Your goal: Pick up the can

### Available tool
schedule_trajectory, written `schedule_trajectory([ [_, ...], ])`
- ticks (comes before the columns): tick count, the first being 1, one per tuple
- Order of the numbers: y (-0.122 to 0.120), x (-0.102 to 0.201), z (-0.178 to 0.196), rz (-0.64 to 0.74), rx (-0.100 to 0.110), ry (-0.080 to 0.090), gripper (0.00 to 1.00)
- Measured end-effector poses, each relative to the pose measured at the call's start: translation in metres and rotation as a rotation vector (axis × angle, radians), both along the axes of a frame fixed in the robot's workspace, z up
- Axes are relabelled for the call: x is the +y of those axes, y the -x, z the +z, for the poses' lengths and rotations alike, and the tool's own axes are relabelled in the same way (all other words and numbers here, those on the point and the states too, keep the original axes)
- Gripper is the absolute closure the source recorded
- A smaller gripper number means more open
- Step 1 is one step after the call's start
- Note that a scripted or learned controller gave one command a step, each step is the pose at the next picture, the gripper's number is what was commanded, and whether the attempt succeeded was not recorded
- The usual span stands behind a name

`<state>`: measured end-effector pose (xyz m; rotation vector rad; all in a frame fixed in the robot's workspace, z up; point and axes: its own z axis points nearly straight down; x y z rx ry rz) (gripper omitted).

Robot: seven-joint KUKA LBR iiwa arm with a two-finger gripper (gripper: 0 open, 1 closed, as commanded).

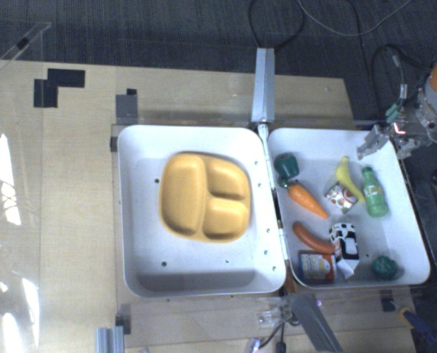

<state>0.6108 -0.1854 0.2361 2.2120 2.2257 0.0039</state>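
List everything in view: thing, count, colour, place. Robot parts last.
bins: 2, white, side by side on bench
bread-shaped item: 1, yellow, centre of left bin
can: 1, red label, right bin near edge
carrot: 1, orange, right bin
sausage: 1, red-orange, above can
banana: 1, yellow, right bin
bottle: 1, green, beside banana
carton: 1, black-and-white, right of sausage
arm: 1, grey with orange band, top right
hand: 1, over right bin's far corner

Both bins looked like smooth, faintly glossy white plastic. The yellow tray at nine o'clock seemed matt and soft-edged. The worktop showed pale wood grain. The can at five o'clock bore a shiny printed label, and the green bottle looked like glossy plastic.
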Motion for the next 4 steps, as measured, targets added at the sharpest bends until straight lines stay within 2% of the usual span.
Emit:
schedule_trajectory([
  [1,0.017,0.039,-0.125,0.129,-0.013,0.005,0.0],
  [2,0.015,0.039,-0.113,0.13,-0.02,0.007,1.0],
  [3,0.015,0.039,-0.113,0.13,-0.02,0.007,0.0],
  [4,0.036,0.067,-0.005,0.341,-0.004,0.002,0.0],
])
